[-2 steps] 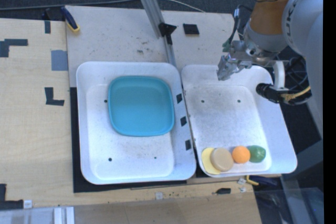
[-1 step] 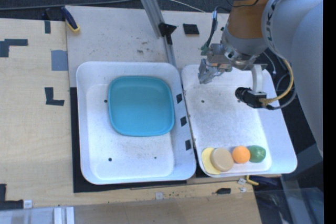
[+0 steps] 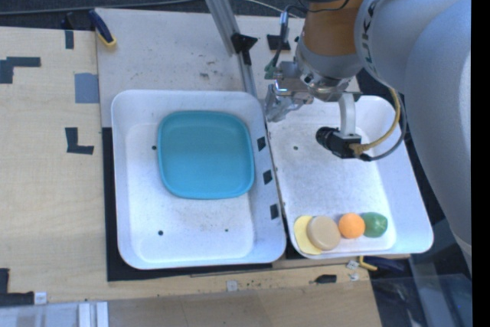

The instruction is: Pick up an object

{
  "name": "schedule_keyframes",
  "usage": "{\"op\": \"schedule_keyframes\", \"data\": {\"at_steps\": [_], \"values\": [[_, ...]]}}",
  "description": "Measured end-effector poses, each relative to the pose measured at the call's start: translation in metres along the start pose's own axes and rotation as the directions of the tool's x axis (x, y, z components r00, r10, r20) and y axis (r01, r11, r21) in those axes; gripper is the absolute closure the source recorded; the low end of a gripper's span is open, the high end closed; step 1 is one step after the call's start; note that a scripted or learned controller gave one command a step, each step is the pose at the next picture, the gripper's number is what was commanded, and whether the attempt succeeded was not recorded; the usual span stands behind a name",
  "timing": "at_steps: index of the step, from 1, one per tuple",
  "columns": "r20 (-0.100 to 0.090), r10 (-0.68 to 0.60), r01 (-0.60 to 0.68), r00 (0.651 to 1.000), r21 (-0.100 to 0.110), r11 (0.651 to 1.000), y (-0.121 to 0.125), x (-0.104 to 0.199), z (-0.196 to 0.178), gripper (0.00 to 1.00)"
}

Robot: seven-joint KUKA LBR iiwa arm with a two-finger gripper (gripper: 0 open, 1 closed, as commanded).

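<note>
- Gripper (image 3: 282,105) hangs at the right bin's (image 3: 406,188) far-left corner; its state: cannot tell.
- Nothing picked yet; next, reach the orange ball (image 3: 351,226).

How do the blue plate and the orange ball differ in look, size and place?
The blue plate is flat and squarish with rounded corners; the orange ball is round. The plate is far larger than the ball. The plate lies alone in the left bin; the ball sits at the near edge of the right bin, in a row of small things. Both rest untouched by the gripper.
</note>
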State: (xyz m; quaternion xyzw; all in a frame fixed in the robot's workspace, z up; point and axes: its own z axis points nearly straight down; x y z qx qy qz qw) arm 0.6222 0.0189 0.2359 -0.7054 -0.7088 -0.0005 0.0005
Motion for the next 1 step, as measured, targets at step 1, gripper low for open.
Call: {"op": "schedule_keyframes", "data": {"at_steps": [1], "values": [[0.000,0.000,0.000,1.000,0.000,1.000,-0.0015,0.0561,-0.0069,1.00]]}}
